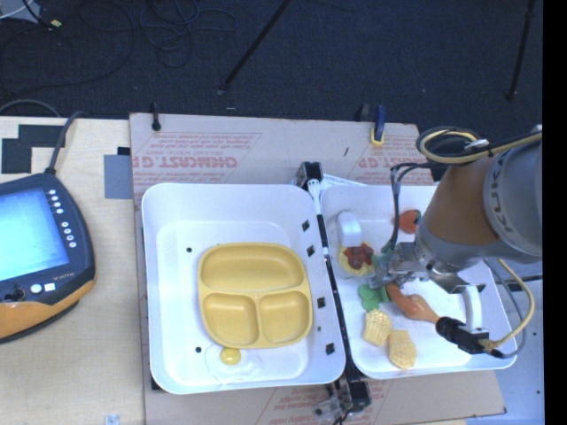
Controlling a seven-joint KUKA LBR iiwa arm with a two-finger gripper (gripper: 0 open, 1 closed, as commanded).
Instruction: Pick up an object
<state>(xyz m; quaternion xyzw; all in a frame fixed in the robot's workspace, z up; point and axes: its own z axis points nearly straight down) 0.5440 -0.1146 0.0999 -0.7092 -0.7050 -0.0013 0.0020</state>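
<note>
The right bin [496, 348] holds several toy foods. Among them are a white piece [348, 230], a red and brown piece [358, 257], a green piece [368, 297], an orange carrot [413, 306] and two yellow corn pieces [376, 328] [401, 350]. A small orange piece [407, 220] lies near the bin's back. My gripper [385, 279] hangs low over the middle of this bin, just right of the red piece and above the green piece and the carrot. The wrist hides what lies directly beneath it.
The left bin [168, 237] holds a yellow divided plate [255, 292] and a small yellow ball [230, 356] at its front. A black divider [321, 273] separates the bins. A teach pendant [35, 246] lies on the bench at far left.
</note>
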